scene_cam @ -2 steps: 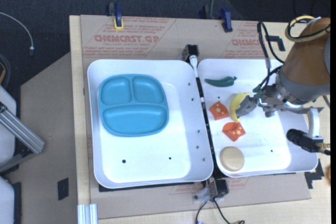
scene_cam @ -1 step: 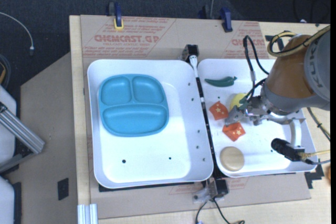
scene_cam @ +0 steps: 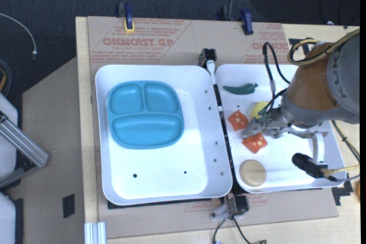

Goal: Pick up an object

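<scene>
Pickup had not happened when you stopped here: the lower red piece (scene_cam: 255,143) lay on the floor of the right bin (scene_cam: 280,180), right of frame centre, just below the gripper (scene_cam: 258,127). A second red piece (scene_cam: 238,120) sat just left of the gripper. Whether it had closed on anything, you could not tell.

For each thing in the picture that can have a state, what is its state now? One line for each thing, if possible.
Blue divided plate: lies flat in the left bin, upright.
Green pepper: lies in the right bin, near the far wall.
Upper red piece: lies on the bin floor.
Lower red piece: lies just under the claw.
Yellow object: partly hidden by the arm.
Tan round object: rests near the front wall.
</scene>
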